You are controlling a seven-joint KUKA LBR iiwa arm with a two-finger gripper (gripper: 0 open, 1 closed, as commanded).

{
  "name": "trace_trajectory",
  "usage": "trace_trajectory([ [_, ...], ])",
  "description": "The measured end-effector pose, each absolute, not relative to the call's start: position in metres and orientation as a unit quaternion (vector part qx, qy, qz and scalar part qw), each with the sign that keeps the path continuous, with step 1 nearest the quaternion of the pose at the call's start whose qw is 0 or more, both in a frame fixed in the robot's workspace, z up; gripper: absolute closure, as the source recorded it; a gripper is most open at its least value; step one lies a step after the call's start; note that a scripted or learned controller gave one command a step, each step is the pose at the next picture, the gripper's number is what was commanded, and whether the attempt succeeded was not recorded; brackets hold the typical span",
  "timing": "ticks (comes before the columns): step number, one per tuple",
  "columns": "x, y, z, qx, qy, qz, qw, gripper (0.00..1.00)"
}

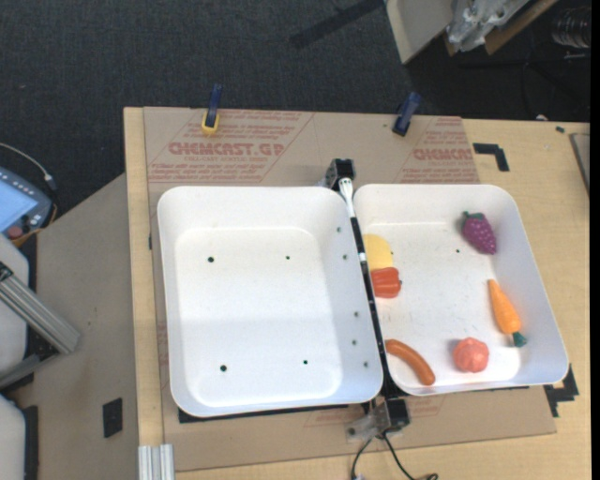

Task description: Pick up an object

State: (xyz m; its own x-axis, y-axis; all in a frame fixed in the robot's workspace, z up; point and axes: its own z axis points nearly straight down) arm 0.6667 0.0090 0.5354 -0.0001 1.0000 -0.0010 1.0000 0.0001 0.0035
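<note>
The right bin (427, 217) holds several toy foods. A purple bunch of grapes (478, 232) lies at its far right corner. A yellow piece (376, 249) and a red-orange pepper (385, 282) lie against the bin's left wall. An orange carrot (503, 311) rests along the right side. A red tomato (471, 354) and an orange-red sausage (411, 362) sit near the front edge. The left bin (253, 300) stands beside it.
Both bins rest on a cardboard sheet (281, 141) held by a yellow clamp (212, 112) and a blue clamp (406, 112) at the back. A black clip (339, 173) joins the bins at the far end. Grey equipment (478, 23) sits at the top right.
</note>
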Motion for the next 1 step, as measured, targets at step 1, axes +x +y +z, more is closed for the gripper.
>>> trace_trajectory([
  [1, 0.6666, 0.0114, 0.5354, 0.707, 0.707, 0.0007, 0.002, 1.0],
])
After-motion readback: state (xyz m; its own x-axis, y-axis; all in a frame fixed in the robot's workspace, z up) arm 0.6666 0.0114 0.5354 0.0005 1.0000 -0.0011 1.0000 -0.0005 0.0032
